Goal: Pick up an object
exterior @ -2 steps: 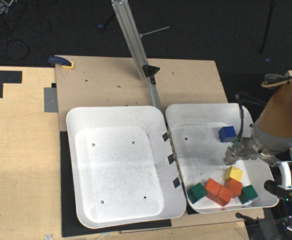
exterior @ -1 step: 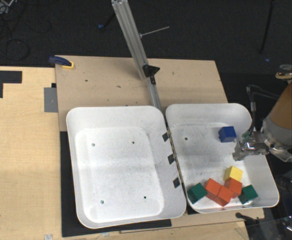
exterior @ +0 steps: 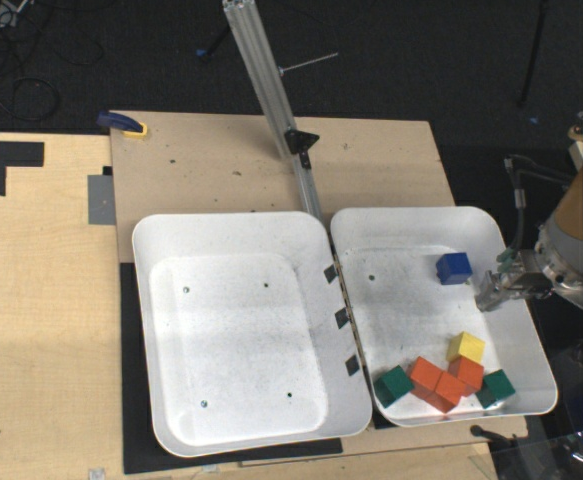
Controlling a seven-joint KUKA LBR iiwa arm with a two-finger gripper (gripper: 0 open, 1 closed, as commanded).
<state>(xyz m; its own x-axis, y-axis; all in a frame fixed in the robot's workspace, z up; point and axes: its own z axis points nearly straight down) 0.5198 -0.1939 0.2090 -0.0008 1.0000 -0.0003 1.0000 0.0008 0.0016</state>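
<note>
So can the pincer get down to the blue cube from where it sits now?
Probably yes. The blue cube stands alone on bare floor in the right bin, apart from the other blocks, and the pincer is just beside it at the bin's right rim, with nothing between them.

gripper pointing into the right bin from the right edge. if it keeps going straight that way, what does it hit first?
Likely the blue block. The gripper points leftward across the right bin, and the block lies just ahead, slightly up-image. Height is unclear, so it may pass above.
</note>
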